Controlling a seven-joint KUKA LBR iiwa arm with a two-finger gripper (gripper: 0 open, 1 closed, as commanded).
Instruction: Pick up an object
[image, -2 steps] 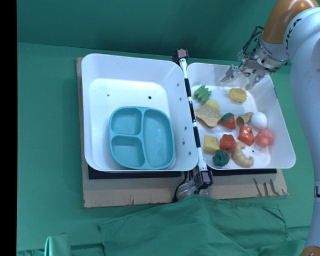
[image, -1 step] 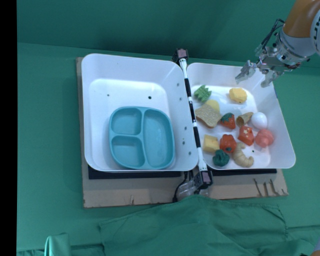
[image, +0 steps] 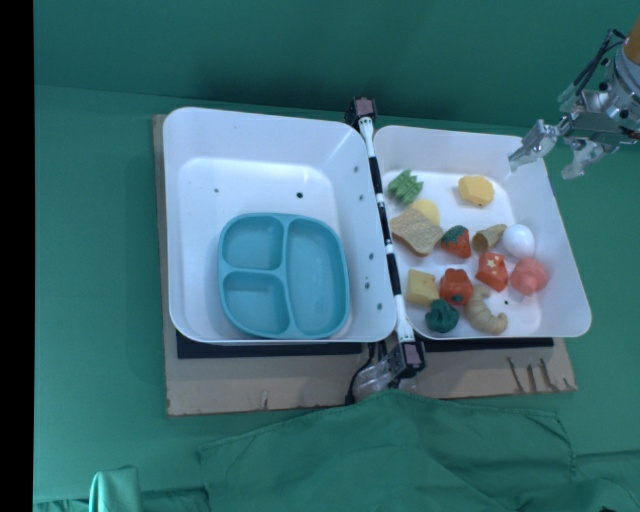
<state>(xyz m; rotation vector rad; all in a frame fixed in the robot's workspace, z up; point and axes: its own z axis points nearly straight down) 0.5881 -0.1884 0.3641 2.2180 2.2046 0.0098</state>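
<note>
The right bin (image: 556, 232) holds several toy foods: a green leafy piece (image: 405, 185), a yellow piece (image: 476, 190), a slice of bread (image: 416, 232), a strawberry (image: 456, 241), a white egg (image: 517, 240), a red pepper (image: 491, 271), a pink ball (image: 529, 276), a yellow cheese block (image: 421, 287), a tomato (image: 456, 287), a green broccoli (image: 441, 316) and a tan peanut shape (image: 486, 315). My gripper (image: 553, 152) hangs above the bin's far right corner, fingers spread open, nothing between them.
The left bin (image: 200, 150) holds a teal divided plate (image: 283, 274). A black-and-white divider bar (image: 381, 215) runs between the bins. Both bins rest on a cardboard sheet (image: 250, 390) over green cloth, which bunches up at the front.
</note>
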